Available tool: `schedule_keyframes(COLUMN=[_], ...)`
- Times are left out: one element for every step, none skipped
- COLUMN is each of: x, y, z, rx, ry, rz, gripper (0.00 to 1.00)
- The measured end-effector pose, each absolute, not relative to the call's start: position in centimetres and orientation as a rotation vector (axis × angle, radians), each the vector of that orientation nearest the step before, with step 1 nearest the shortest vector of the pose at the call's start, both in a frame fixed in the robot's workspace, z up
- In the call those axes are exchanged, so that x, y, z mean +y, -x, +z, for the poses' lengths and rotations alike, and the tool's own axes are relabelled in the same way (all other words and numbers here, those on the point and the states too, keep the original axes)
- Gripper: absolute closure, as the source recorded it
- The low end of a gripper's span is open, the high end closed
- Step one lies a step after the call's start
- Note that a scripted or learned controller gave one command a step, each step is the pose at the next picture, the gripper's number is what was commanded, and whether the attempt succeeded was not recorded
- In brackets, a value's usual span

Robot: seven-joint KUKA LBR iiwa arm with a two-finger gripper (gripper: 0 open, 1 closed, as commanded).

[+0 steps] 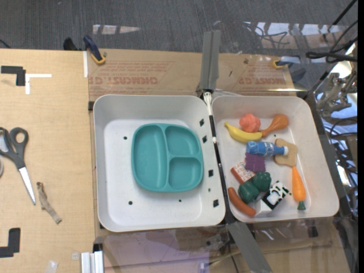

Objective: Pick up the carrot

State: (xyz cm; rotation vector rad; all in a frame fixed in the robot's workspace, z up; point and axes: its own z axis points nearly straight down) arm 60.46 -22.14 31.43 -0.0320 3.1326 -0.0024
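The carrot (298,186) is orange with a small green top and lies lengthwise near the right wall of the right bin (318,152), tip pointing to the back. A black-and-white cube (277,195) lies just left of it and a tan wooden piece (288,153) just behind it.
The right bin also holds a banana (242,132), a pink-orange lump (249,122), a chicken drumstick (275,124), a blue bottle (264,148), a purple block (255,162), a green toy (255,187) and a red sausage (241,202). The left bin (114,169) holds a teal divided plate (168,157). Scissors (19,158) lie on the bench at left.
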Motion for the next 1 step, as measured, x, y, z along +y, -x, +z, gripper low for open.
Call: schedule_keyframes(x=[-22.2], y=[-62.48], z=[31.76], rx=[3.134], ry=[0.099], rz=[-0.003], gripper=[1.0])
